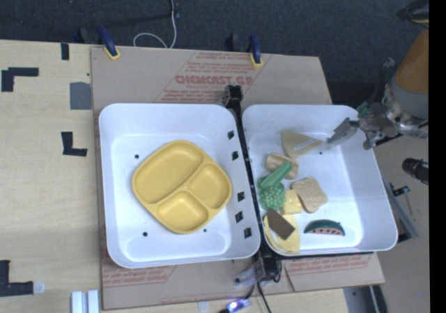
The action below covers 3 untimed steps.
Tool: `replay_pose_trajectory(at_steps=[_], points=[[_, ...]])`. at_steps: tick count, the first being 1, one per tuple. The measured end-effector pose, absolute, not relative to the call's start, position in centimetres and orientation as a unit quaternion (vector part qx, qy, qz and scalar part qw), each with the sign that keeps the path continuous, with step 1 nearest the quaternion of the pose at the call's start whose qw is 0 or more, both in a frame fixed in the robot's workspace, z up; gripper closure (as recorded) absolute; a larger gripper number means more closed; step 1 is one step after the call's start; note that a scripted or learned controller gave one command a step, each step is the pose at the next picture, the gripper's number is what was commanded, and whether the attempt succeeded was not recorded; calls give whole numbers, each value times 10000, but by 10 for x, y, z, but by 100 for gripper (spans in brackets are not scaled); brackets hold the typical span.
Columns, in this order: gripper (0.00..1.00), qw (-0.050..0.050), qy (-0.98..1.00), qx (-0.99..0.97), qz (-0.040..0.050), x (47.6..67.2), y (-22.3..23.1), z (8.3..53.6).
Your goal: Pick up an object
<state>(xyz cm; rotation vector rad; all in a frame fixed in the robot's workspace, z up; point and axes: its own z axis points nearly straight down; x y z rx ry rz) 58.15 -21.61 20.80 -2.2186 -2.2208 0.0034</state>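
Gripper [343,132] sits at the right bin's [362,186] 2 o'clock rim, arm cut off by the frame; honestly can't tell its grip state, too blurry. Toy food [289,193] piled nearby.

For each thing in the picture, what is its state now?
Yellow divided plate: upright in the left bin, compartments bare.
Watermelon slice: lying flat in the right bin.
Corn: lying among the toy foods.
Gripper: above the right bin, holding nothing.
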Motion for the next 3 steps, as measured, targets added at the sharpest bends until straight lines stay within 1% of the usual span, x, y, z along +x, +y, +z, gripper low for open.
replay_pose_trajectory(at_steps=[1, 2, 3], points=[[0, 6, -7082, -7060, 0, 621, -152, 93], [0, 43, -7074, -7068, 44, 657, -137, 83], [100, 40, -7074, -7068, 45, 656, -137, 92]])
